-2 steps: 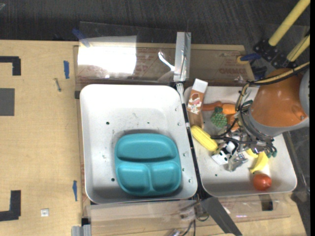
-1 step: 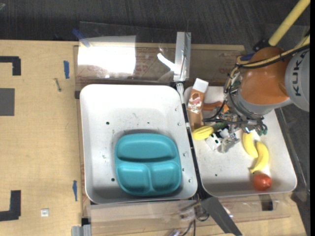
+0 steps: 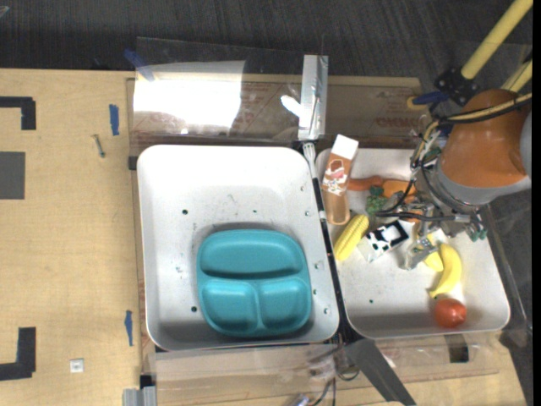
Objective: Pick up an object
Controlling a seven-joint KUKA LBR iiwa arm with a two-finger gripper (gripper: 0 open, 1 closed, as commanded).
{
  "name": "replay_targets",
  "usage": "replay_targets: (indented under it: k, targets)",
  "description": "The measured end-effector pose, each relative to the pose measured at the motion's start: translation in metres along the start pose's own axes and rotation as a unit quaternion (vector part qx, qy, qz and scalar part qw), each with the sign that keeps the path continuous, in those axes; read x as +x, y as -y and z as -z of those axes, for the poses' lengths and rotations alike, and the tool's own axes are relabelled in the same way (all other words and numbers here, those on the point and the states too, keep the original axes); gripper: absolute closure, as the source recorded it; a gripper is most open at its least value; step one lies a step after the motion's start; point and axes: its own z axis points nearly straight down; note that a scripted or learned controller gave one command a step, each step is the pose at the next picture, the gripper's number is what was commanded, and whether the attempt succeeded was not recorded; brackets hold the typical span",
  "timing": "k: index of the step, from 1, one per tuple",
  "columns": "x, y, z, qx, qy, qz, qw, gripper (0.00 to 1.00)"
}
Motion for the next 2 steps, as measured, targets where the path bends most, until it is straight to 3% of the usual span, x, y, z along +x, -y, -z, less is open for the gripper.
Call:
replay_targets:
  k: [1,2]
  targets:
    - [-0.048,0.033,-0.001,0.000,0.000,0.026,0.9997,0.00]
    - [-0.007,0.049,-0.001,-0.001,-0.001,0.076,0.9971,0.00]
